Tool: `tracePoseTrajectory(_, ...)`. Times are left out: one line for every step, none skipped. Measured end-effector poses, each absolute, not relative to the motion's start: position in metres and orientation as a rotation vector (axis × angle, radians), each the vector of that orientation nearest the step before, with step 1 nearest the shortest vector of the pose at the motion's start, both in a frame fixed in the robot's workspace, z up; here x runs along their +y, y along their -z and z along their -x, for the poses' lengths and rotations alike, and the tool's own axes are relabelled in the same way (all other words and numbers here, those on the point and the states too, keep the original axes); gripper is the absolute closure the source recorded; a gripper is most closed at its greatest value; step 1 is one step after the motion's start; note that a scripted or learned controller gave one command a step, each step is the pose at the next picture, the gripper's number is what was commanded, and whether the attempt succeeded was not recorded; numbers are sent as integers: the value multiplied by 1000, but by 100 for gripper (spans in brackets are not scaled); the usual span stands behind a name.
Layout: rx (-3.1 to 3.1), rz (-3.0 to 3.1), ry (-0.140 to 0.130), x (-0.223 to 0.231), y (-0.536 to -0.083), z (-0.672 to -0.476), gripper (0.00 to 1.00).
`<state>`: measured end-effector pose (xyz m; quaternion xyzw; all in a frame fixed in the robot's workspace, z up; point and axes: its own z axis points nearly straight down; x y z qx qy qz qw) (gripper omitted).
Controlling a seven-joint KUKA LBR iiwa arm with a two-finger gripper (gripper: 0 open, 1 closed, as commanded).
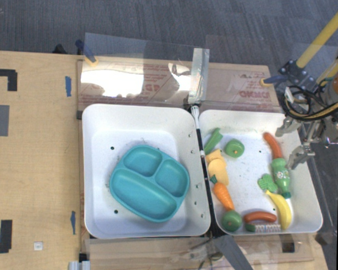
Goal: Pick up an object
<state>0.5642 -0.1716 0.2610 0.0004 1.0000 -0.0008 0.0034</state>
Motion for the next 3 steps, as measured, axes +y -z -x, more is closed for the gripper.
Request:
tracePoseTrajectory(3123, 71, 9, -221, -94, -588, 0)
tracePoseTrajectory(3124, -37, 8, -207, -94, -616, 0)
tracePoseTrajectory(3112, -34, 14, -207, -108, -619, 100)
